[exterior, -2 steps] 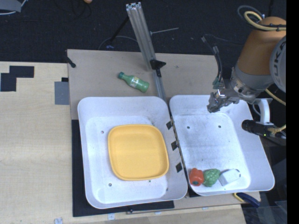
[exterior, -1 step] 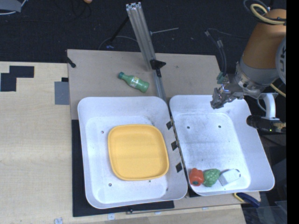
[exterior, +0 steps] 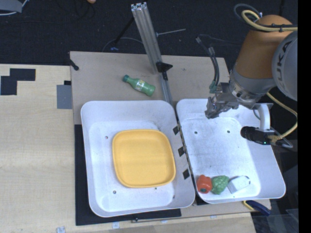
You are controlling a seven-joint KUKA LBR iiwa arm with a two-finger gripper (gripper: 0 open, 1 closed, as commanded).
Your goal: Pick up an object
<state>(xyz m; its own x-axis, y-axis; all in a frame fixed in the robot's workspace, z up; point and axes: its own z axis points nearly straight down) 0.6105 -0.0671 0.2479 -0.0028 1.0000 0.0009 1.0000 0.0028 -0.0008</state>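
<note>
In the right bin (exterior: 218,144), three small objects huddle at the front edge: a red-orange pepper-like piece (exterior: 203,183), a green lumpy piece (exterior: 219,184) and a white block (exterior: 238,183). My gripper (exterior: 212,111) hangs over the back of that bin, far from them, pointing down to the left. I see nothing between its fingers. A square yellow plate (exterior: 143,158) lies flat in the left bin (exterior: 95,120).
A green bottle (exterior: 139,85) lies on its side on the bench behind the left bin. A slanted aluminium rail (exterior: 148,33) rises behind the gap between the bins. Black clips (exterior: 180,142) sit along the divide. The arm's orange band (exterior: 265,42) looms at the upper right.
</note>
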